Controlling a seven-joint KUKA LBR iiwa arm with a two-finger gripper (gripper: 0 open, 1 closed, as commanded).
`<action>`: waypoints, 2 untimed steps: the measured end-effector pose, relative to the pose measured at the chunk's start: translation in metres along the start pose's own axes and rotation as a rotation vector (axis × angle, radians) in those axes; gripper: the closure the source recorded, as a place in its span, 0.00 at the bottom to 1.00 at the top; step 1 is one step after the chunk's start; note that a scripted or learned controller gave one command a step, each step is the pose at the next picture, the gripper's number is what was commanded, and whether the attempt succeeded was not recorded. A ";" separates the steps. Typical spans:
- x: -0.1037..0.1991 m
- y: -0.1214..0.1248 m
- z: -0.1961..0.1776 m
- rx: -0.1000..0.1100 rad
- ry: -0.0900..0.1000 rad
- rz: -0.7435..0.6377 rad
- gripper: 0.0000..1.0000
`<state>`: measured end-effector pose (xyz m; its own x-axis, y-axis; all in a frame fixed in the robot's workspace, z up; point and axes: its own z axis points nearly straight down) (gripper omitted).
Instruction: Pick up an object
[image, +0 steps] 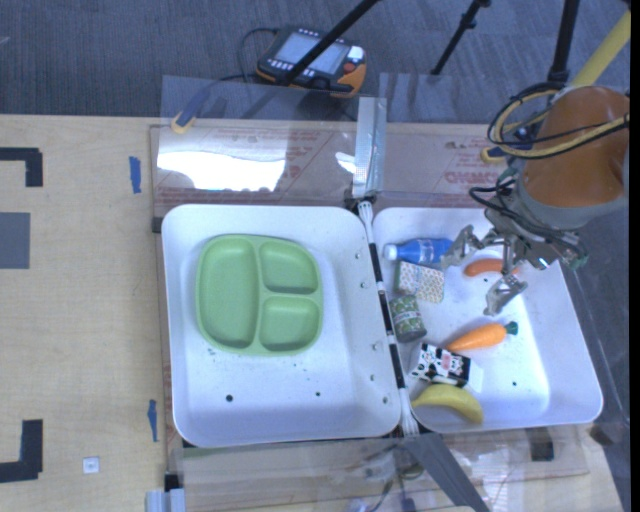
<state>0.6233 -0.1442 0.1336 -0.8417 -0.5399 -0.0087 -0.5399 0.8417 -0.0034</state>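
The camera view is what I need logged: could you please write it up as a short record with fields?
left bin: green divided tray
right bin: blue bottle, carrot, banana, black-and-white packet, patterned pouch, small dark packet, orange item
gripper: over the right bin's far side, above the orange item
grasp: nothing visibly held

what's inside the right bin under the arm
The right bin holds a blue bottle, patterned packets, a carrot, a black-and-white card and a banana. The gripper partly covers an orange item.
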 end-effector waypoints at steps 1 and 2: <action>0.047 0.045 0.001 -0.003 0.004 -0.145 0.00; 0.116 0.012 0.009 -0.005 0.005 -0.322 0.00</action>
